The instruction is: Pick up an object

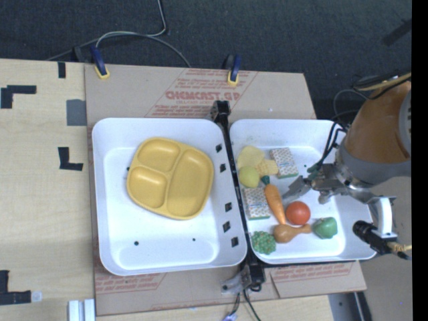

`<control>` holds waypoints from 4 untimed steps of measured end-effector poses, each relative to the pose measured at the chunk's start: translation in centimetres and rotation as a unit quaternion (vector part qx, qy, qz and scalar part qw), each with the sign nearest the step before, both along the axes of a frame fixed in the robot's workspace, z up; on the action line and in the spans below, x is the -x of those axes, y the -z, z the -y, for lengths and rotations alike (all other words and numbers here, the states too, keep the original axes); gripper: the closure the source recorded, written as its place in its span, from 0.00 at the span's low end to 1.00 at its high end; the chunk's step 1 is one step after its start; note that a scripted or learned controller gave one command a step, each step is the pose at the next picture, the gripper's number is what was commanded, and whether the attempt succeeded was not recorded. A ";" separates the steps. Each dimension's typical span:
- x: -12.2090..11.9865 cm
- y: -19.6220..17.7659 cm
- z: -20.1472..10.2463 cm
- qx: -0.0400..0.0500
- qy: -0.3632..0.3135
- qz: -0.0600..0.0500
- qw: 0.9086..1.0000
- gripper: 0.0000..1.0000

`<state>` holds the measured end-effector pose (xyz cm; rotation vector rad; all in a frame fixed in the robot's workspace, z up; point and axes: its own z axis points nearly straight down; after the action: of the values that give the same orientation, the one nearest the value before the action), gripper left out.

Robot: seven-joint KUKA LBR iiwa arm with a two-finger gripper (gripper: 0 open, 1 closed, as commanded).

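Jaws parted, nothing between them, gripper low in right bin. Just beside: one carrot, one tomato. Further out: two sponges, one lemon, one broccoli, one green pepper. Left bin: one yellow plate. Counter under both.

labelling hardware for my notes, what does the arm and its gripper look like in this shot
The arm is bulky and rounded, with a wide orange band above a grey wrist section. The gripper is dark grey metal with slim jaws. A thin black cable loops beside the wrist, and a white-and-black fitting sits below it.
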<state>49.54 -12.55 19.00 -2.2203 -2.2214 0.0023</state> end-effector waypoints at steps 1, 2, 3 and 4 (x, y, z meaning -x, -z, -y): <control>-3.0 9.8 -1.4 -0.001 -0.001 0.002 1.000 0.00; -8.1 10.1 -1.7 -0.001 -0.001 0.003 1.000 0.00; -16.1 0.4 -4.2 0.000 -0.001 0.003 1.000 0.00; -15.6 6.4 -3.1 0.000 0.000 -0.001 1.000 0.00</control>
<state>65.16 -9.43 12.64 -2.2194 -2.2215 0.0053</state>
